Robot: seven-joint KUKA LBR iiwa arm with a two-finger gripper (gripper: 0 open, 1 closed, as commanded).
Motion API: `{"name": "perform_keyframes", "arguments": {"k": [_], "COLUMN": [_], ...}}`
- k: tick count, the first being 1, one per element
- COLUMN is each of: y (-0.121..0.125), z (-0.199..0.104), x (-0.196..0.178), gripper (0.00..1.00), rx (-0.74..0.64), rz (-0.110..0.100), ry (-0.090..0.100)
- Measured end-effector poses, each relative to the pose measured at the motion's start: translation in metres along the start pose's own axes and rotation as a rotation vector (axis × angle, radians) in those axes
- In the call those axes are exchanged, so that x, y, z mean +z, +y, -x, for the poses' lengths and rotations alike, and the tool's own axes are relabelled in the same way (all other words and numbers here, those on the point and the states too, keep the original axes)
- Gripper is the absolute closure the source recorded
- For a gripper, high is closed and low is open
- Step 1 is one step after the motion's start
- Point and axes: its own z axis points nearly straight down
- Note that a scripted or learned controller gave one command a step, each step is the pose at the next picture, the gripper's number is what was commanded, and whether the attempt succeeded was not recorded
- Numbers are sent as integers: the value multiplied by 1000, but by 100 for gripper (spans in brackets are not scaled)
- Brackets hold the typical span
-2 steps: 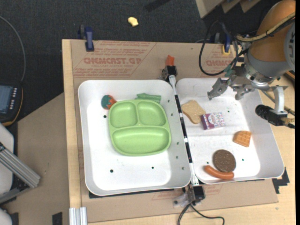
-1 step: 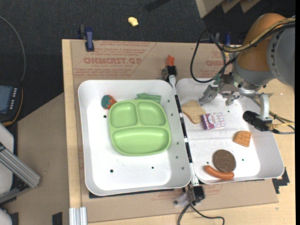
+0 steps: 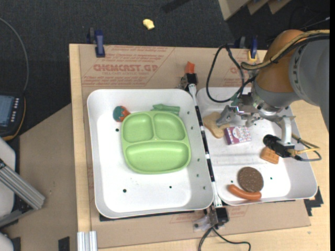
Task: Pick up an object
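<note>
From above, the tool [image 3: 238, 114] hangs low in the right bin [image 3: 303, 184], just above the purple packet [image 3: 237, 135]. I cannot tell how its grip is set. Near the packet lie a tan piece [image 3: 212, 126], a brown disc [image 3: 250, 178] and a sausage [image 3: 244, 192]. The tool could bump the flat packet sideways and miss.
</note>
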Motion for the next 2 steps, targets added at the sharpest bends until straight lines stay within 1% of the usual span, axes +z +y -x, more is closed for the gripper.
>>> {"name": "perform_keyframes", "arguments": {"k": [1,2], "y": [-17,-17], "z": [15,13], "x": [23,14], "gripper": [0,100], "rx": [0,1], "rz": [21,18], "ry": [-7,-3]}}
